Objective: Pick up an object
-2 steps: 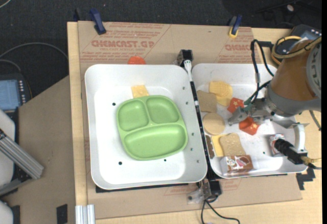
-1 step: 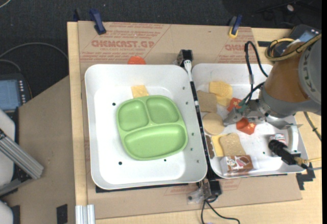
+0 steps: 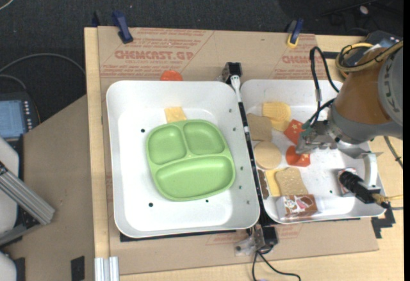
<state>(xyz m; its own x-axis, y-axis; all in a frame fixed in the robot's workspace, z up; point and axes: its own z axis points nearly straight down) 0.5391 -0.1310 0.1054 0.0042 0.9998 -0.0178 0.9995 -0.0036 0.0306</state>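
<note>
In the right bin [image 3: 333, 91], my gripper [image 3: 310, 144] hangs low over its middle, reaching in from the right. Directly under its tip lies a red-orange piece [image 3: 297, 158], and a second red piece [image 3: 293, 130] lies just to its upper left. Around them lie a yellow cheese slice [image 3: 277, 111], a brown slice [image 3: 259, 127], a round tan disc [image 3: 268, 157], a toast slice [image 3: 291, 180] and a dark wrapped bar [image 3: 300, 205]. Whether the gripper touches the red-orange piece is hidden by the wrist.
The left bin [image 3: 128, 164] holds a green divided plate [image 3: 190, 159] with a small yellow block [image 3: 175, 114] behind it. A black rail [image 3: 243, 123] marks where the two bins meet. Blue clamps [image 3: 122, 27] sit on the cardboard's far edge.
</note>
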